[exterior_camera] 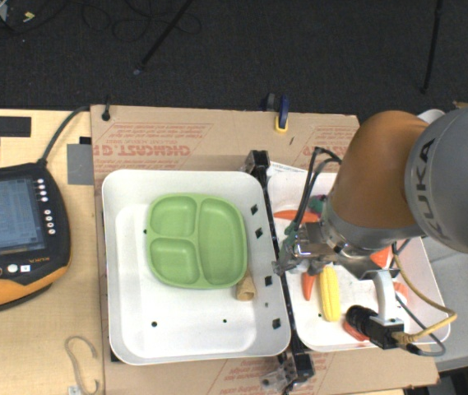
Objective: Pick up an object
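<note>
Approach phase, as I read it: arm (398, 179) hangs low over the right bin (431, 290), wrist covering most of it. Gripper (299, 249) state I cannot tell. Candidates beside the yellow corn cob (330, 295): an orange carrot (308, 285) touching its left, red pieces just right. Next move calls for centring on one item before descent.
</note>
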Robot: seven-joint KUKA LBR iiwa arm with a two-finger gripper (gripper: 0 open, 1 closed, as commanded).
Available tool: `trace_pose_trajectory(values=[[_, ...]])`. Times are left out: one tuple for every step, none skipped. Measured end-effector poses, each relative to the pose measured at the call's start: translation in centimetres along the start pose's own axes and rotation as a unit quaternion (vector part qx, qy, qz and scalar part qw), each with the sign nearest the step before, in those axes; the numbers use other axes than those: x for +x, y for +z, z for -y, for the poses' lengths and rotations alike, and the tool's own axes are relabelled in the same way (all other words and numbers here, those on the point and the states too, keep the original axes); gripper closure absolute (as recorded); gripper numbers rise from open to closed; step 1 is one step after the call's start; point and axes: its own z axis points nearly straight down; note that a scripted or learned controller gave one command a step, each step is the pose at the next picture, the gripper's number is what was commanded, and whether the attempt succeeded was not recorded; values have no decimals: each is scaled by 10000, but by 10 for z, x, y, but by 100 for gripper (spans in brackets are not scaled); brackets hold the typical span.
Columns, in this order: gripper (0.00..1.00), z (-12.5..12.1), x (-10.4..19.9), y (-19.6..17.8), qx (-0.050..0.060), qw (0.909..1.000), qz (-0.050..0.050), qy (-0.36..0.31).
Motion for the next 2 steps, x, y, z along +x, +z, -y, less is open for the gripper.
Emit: trace_pose_trajectory(values=[[100,-3,0,20,19,10000,6,6],[100,3,-4,19,13,10000,4,8]])
